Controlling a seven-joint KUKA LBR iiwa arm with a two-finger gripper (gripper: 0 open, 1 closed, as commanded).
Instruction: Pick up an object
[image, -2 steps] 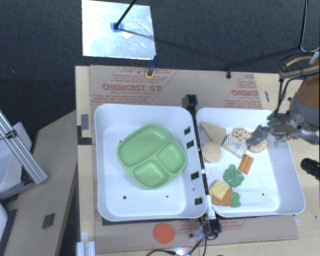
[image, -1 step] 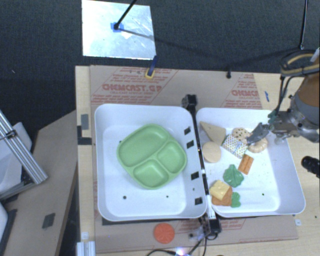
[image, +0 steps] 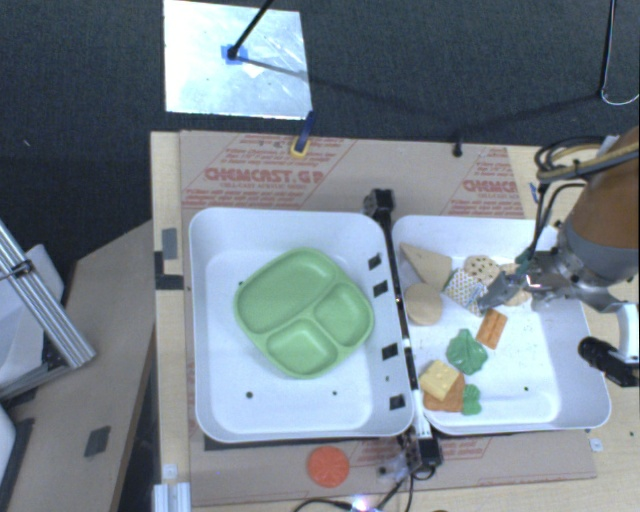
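The end effector (image: 497, 293) is seen low over the right bin (image: 575, 400), reached in from the right; whether it is open or closed cannot be told, nor whether anything is gripped. Just below it an orange block (image: 491, 328) is observed lying tilted. Just to its left a patterned piece (image: 460, 289) is noted, with a speckled cookie (image: 481, 268) above that. Further left a tan wedge (image: 428, 264) and a round tan piece (image: 424, 303) are recorded. Below and left of the end effector a green leafy toy (image: 466, 351) is seen, then a yellow block (image: 438, 379). Well to the left, in the left bin (image: 215, 330), a green divided plate (image: 304, 312) is noted. Both bins rest on the worktop (image: 330, 165).
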